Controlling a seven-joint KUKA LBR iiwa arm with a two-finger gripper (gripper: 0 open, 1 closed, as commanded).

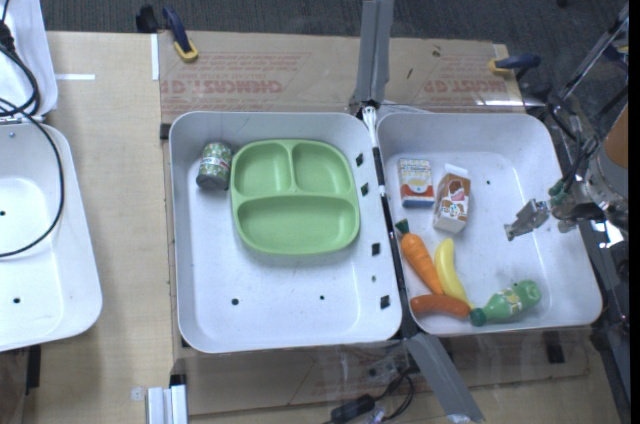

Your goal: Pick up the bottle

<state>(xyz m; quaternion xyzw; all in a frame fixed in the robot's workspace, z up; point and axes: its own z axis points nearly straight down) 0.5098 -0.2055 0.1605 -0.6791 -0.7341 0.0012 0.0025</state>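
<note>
With my gripper (524,220) spread and hovering above the right bin (540,137), I should drop toward the green bottle (508,303) lying in the near corner, beside the sausage (440,306), straddling its middle.

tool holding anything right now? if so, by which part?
Nothing held. The tool hangs above bare floor in the right bin; the green bottle lies apart from it near the bin's front edge.
</note>
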